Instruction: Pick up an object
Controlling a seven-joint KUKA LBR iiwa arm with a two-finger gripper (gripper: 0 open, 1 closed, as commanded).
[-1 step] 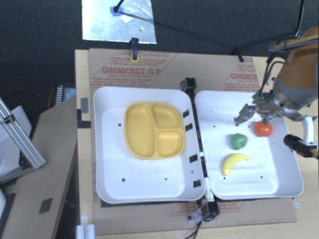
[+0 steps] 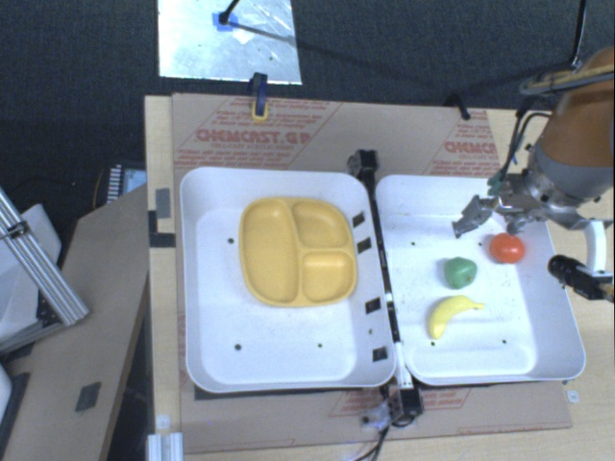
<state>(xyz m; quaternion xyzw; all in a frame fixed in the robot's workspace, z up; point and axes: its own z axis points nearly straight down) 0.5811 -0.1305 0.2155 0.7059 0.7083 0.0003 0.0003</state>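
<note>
You've 1 fixed cam above bench, looking down at a slant; both bins mid-frame, arm upper right.

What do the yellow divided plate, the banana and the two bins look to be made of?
Divided plate: probably moulded plastic, matte yellow, with uniform colour and soft rounded ridges.
Banana: likely a plastic toy, with even bright yellow and a slight sheen, though real fruit can't be ruled out.
Left bin and right bin: seemingly thin formed plastic, smooth white with rounded rims.
</note>
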